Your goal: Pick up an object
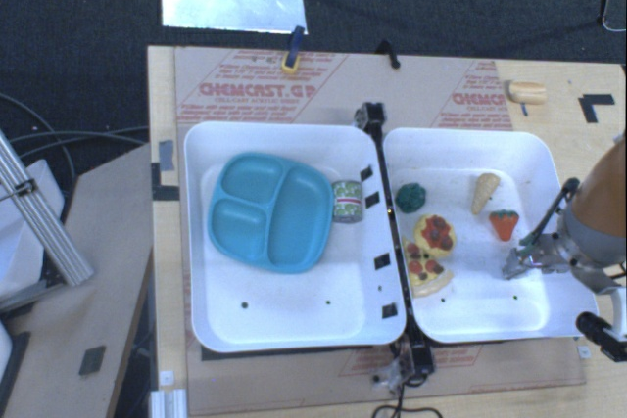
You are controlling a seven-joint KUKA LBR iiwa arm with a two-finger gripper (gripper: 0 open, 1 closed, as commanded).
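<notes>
White plastic makes up the two shallow bins on the desk (245, 73), and the divider (389, 230) where they meet serves as the landmark here. Left of the divider, the left bin (294, 318) holds a teal sectioned plate (269, 212), lying flat toward the far half of the bin. A small green-labelled can (346, 201) lies between the plate and the divider, touching the plate's edge and just beside the divider.

Right of the divider, the right bin (470, 308) holds the toy food. A dark green broccoli-like piece (410, 197) sits nearest the divider. Nearer the camera than that, two pizza slices lie close together: the upper pizza slice (434, 235) and the lower pizza slice (425, 269), the lower one almost at the divider. Farther from the divider, a beige cone (484, 191) leans toward the far wall, and an orange carrot-like toy (504, 224) with a green top lies just beyond the cone.

The gripper (524, 261) reaches in from the side away from the divider, low over the right bin's floor, near the carrot-like toy but apart from it. Its fingers are too dark and small against the bin to tell whether they are spread or closed; nothing shows between them.
</notes>
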